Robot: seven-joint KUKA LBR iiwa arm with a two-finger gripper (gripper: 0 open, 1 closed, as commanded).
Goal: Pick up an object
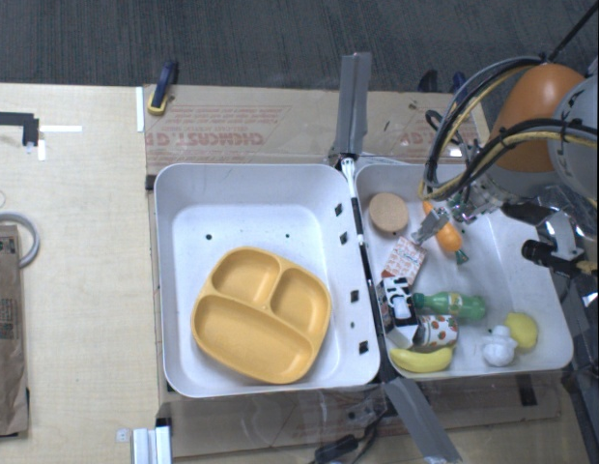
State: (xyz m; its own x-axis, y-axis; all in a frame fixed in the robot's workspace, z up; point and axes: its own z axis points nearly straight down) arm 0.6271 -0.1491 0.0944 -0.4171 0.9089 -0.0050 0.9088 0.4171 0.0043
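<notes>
Gripper [444,222] low in right bin [560,341], at orange carrot-like piece [451,238]. Finger spread hard to judge, grasp unclear. Tan disc [387,213] just beside.

Dark grey carpeted floor [232,22] along top of view. Pale wooden bench [72,259] below it, left part bare. Brown cardboard sheet [251,129] over bench's far edge, printed red lettering. Black tape mark [19,124] near bench's far-left corner. Brown paper bag [8,336] at bench's left edge. Even, diffuse light.
</notes>
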